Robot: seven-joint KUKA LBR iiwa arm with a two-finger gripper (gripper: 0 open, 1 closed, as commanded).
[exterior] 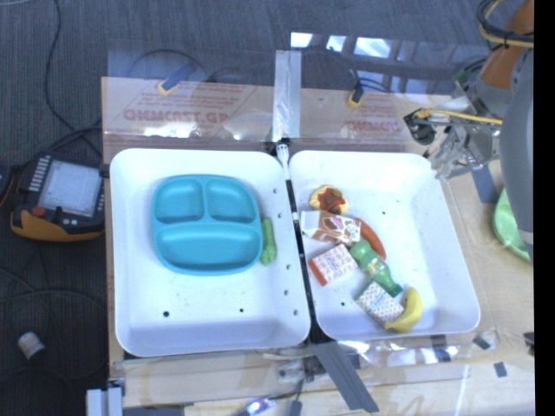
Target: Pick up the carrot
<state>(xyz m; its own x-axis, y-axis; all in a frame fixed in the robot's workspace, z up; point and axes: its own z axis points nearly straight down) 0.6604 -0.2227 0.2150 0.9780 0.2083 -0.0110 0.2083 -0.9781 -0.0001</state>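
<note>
Gripper point(447, 150) over right bin's point(451, 232) far corner, grip state unclear. Carrot point(371, 237) wedged betw. food box point(334, 228) & green bottle point(375, 271); likely mis-grab.

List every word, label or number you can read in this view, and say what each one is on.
Clear protective film on the board behind the bins: red lettering, mirrored and blurred; not reliably readable.
Same film behind the right bin: fainter red lettering, unreadable.
Small patterned boxes in the right bin: printing too small to read.
Handheld pendant on the floor: screen glare, no text legible.
Nothing else carries readable text.
</note>
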